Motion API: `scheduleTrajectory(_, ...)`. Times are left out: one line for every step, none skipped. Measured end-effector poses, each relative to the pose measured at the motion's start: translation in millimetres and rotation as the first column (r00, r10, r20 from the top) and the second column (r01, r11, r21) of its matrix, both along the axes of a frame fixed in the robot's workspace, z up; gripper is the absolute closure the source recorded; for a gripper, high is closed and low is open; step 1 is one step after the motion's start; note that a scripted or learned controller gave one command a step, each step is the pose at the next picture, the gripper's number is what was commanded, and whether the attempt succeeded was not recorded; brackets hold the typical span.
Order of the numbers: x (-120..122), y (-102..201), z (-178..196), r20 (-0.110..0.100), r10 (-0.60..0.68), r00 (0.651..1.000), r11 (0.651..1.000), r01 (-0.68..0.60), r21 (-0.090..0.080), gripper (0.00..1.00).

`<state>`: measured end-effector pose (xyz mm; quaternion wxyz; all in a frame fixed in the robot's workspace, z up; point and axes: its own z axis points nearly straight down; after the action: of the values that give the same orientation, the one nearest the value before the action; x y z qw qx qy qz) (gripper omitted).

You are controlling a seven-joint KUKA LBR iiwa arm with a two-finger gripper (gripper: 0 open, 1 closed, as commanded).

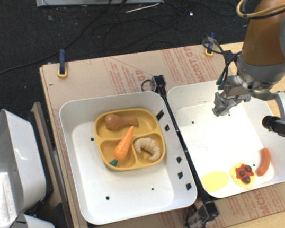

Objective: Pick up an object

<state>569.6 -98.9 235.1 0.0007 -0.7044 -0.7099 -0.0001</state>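
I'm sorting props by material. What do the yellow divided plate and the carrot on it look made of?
Divided plate: likely matte moulded plastic, with uniform yellow colour and soft rounded rims. Carrot: probably toy plastic or rubber, with smooth, even orange and a faint sheen.

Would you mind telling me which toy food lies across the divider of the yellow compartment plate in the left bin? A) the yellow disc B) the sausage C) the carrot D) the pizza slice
C: the carrot lies slantwise over the divider of the yellow plate in the left bin, between the drumstick and the shrimp.
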Motion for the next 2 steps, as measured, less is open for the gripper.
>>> scheduleTrajectory(21,45,-5,0.003,0.0,1.0,1.0,0.0,-0.001,1.0)
scheduleTrajectory(32,94,-14,0.001,0.0,1.0,1.0,0.0,0.0,1.0)
